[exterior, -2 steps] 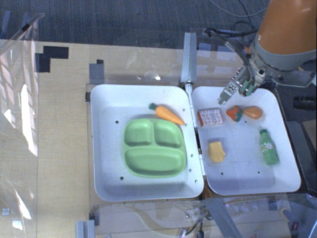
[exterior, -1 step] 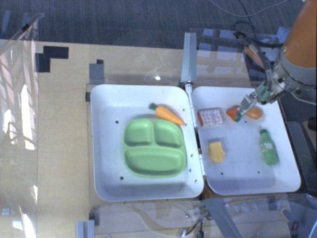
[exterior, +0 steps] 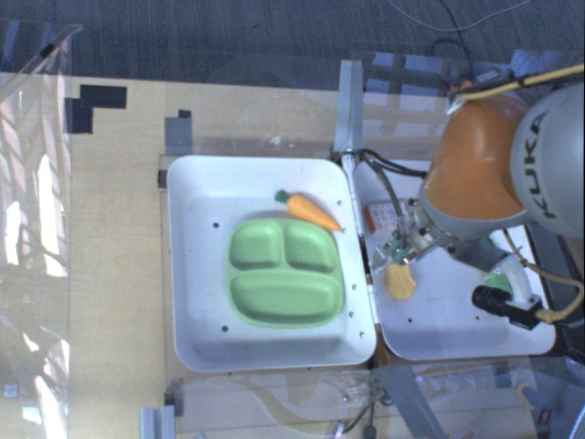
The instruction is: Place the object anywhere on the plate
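A green divided plate (exterior: 284, 273) lies in the left white bin (exterior: 196, 245). An orange carrot with a green top (exterior: 310, 210) rests just beyond the plate's far right corner, against the bin's right wall. In the right bin (exterior: 457, 327) a small yellow object (exterior: 400, 283) sits near the left wall. My gripper (exterior: 397, 252) hangs directly over the yellow object's upper end, very close to it or touching it. The orange and grey wrist hides much of the right bin behind it.
A small red and white item (exterior: 382, 216) lies in the right bin's far left part, partly under the arm. A raised divider (exterior: 364, 263) separates the two bins. Pale wooden bench (exterior: 101, 273) extends to the left.
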Available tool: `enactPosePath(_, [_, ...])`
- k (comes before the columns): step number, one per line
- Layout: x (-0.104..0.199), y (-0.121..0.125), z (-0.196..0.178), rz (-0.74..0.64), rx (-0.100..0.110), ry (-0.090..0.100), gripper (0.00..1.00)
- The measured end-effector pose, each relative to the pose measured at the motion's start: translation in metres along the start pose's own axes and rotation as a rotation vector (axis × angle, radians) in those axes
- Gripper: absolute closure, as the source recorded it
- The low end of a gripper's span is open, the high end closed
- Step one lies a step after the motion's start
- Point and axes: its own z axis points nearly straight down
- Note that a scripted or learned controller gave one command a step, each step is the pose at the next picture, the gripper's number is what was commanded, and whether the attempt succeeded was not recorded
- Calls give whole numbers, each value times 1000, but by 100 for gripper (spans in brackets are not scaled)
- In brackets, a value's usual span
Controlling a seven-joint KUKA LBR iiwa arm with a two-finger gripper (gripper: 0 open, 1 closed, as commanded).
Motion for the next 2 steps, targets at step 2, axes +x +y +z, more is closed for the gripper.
enactPosePath(2, [-9, 74, -76, -221, -2, -1, 100])
